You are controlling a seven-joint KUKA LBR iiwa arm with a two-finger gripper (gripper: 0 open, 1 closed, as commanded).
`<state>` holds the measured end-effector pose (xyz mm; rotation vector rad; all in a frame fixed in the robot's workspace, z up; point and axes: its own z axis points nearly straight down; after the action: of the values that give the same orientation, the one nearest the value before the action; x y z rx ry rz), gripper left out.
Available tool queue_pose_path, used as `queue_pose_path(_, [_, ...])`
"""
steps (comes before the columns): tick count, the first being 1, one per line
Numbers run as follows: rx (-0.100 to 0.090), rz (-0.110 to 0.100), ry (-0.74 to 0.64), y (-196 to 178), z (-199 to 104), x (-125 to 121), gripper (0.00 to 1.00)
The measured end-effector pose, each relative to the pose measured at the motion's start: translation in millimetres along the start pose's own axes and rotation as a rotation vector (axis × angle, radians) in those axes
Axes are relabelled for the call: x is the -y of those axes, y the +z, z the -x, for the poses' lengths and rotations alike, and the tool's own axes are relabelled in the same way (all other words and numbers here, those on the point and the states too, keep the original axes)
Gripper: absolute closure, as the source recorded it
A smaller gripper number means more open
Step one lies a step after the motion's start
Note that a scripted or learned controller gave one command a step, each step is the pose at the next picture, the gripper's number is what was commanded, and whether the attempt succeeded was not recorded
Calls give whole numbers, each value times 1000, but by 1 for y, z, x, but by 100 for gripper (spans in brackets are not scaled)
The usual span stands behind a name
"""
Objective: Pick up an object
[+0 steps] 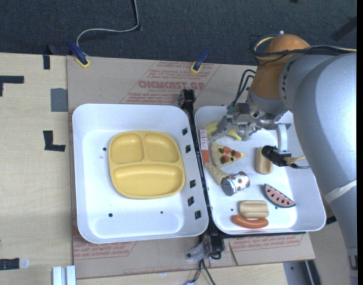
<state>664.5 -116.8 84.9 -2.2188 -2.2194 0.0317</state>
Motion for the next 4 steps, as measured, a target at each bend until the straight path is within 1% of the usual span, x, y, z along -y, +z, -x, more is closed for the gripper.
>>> queue_pose_path(1, [-7, -10, -1, -8, -3, 1, 100])
queue_pose_path(2, [-13, 16, -2, -109, -67, 68, 100])
queue_pose_path(3, [-13, 15, -1, -109, -67, 68, 0])
queue_pose_path(4, [-11, 12, 0, -35, -19, 45, 0])
